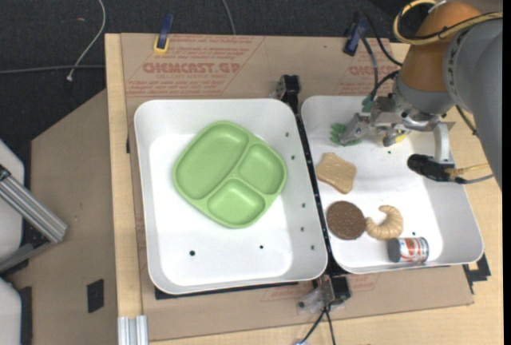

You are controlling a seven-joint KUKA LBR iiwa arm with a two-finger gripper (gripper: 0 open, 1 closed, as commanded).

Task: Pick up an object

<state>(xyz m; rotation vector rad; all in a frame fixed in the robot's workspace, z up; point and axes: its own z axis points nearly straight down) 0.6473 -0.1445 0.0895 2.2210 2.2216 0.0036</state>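
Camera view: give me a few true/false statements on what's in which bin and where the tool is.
1. The green divided plate lies in the left bin. True.
2. The toast slice sits on the green divided plate. False: it lies in the right bin.
3. The croissant lies beside the brown round cookie. True.
4. The small can stands at the far end of the right bin. False: it lies on its side near the bin's near edge.
5. The tool is over the left bin. False: it is over the far part of the right bin.
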